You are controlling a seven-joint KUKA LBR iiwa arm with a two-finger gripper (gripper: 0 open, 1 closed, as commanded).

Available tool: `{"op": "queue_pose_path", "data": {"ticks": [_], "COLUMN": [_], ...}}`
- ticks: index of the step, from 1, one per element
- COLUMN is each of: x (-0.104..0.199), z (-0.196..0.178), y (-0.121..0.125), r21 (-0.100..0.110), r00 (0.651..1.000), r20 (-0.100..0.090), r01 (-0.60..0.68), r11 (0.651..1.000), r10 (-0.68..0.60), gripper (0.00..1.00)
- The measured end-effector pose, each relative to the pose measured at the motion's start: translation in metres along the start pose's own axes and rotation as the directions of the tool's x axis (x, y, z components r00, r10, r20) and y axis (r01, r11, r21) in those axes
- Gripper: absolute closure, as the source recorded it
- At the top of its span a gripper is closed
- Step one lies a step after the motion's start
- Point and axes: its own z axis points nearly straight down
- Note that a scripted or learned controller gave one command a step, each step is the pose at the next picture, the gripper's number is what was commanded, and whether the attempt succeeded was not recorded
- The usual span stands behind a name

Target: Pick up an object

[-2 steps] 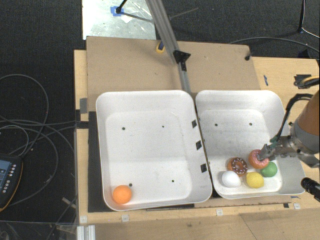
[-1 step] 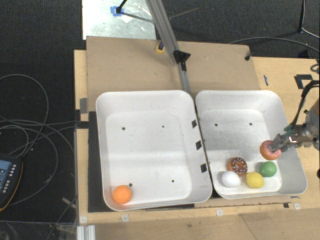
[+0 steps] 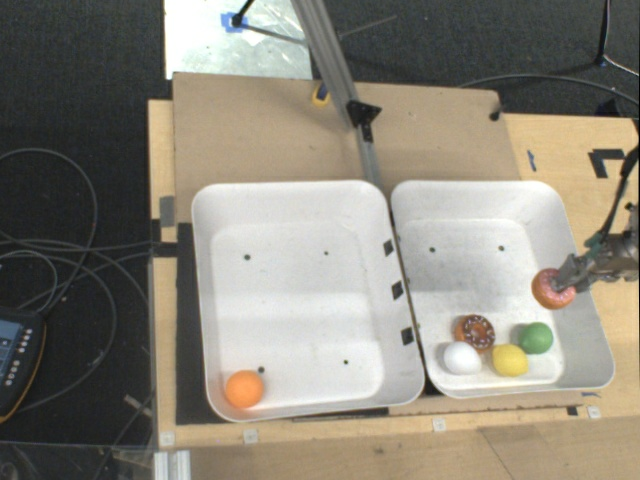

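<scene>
- Dark carpet surrounds the bench [image 3: 330,128] on every side we can see, with black cables [image 3: 60,268] looping across it on the left and a pale bright patch of floor [image 3: 235,23] at the top.
- We see the bench as a tan wooden top with a brown board laid over its rear part, and a grey pole [image 3: 330,53] slants across it toward the gap between the bins.
- We find the left bin [image 3: 290,268] white and shallow, with an orange ball [image 3: 244,389] in its near left corner.
- We find the right bin [image 3: 480,238] touching the left one along their shared rims; at its near edge a chocolate doughnut [image 3: 474,331], a white ball [image 3: 462,358], a yellow ball [image 3: 510,360] and a green ball [image 3: 536,338] sit close together.
- We see the gripper [image 3: 567,281] reaching in from the right, over the right rim of the right bin.
- We see its fingers clamped on a pink doughnut [image 3: 551,290], which hangs at that rim, apart from the cluster below it.
- We notice a handheld controller [image 3: 15,353] lying on the carpet at the far left.
</scene>
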Motion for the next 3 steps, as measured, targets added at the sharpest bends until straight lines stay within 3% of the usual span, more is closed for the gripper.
{"op": "queue_pose_path", "data": {"ticks": [3], "x": [0.14], "z": [-0.026], "y": [0.066], "r21": [0.002], "r00": [1.0], "r20": [-0.005], "r01": [0.006], "r11": [1.0], "r10": [-0.006], "gripper": [1.0]}}
